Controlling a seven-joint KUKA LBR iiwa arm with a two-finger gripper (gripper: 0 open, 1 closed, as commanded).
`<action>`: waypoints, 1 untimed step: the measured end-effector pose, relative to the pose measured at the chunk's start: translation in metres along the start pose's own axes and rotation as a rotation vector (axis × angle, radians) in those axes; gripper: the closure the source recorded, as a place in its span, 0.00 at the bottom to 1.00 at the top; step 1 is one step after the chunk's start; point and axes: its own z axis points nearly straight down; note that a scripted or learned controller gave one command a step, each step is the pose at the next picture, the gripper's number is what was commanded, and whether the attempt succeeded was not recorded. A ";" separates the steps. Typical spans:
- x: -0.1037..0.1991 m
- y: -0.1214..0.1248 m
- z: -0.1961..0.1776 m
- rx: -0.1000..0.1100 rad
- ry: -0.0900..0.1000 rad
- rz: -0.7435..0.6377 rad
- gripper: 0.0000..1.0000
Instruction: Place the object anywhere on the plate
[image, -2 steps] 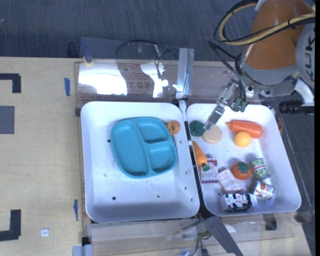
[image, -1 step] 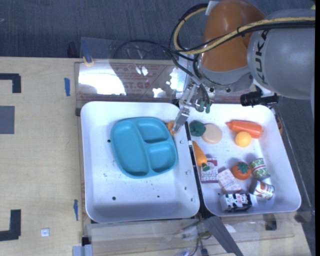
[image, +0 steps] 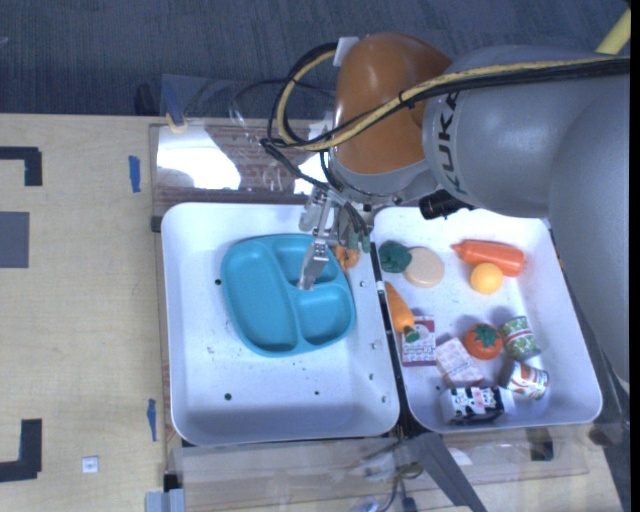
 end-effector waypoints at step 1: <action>-0.001 0.000 -0.001 -0.001 -0.003 0.001 0.00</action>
